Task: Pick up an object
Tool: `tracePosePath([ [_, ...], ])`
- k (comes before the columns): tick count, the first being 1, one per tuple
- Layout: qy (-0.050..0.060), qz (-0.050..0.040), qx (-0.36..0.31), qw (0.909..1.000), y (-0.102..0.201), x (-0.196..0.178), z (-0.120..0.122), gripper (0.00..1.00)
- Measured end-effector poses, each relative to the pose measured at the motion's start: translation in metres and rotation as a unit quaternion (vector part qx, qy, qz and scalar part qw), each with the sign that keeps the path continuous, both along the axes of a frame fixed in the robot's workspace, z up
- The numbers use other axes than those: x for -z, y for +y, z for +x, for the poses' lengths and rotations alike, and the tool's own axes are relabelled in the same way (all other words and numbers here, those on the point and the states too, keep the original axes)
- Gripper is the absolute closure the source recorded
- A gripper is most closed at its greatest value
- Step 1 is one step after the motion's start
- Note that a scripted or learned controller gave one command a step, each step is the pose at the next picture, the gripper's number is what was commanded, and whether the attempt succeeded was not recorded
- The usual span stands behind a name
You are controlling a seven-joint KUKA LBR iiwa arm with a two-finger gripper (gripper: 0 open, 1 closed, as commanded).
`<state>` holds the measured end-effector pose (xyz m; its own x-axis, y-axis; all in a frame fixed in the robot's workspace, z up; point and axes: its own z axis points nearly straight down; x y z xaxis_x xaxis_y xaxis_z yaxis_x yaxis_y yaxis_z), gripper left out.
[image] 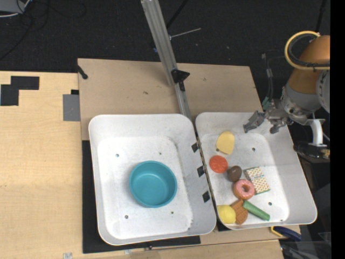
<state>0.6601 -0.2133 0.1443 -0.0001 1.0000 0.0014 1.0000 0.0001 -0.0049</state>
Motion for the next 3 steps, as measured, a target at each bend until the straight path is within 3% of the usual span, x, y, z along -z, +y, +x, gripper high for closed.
tracePosePath([
  [1, 0.000, -0.0001, 0.000, 1.0000, 0.001, 0.053, -0.001, 0.00],
  [2, -0.002, -0.0011, -0.001, 1.0000, 0.001, 0.040, 0.000, 1.00],
  [3, -0.004, -0.0011, 0.000, 1.0000, 0.006, -0.006, 0.006, 1.00],
])
